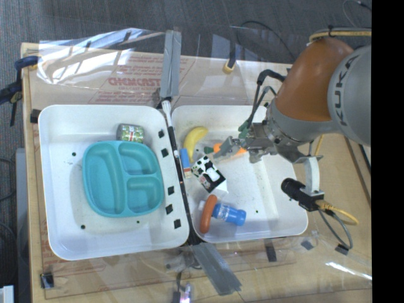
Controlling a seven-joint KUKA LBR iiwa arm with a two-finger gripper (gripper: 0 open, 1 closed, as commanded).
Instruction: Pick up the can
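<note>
Lying in the left bin (57, 188), can (130, 132), well apart from fingers (235, 145)

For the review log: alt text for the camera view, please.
The arm's hand hovers over the right bin, among a banana, a blue bottle and other small items. The can lies in the left bin beside a teal tray.

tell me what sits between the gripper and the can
In the camera view, the banana and the divider where the two bins meet lie between the gripper and the can.
</note>
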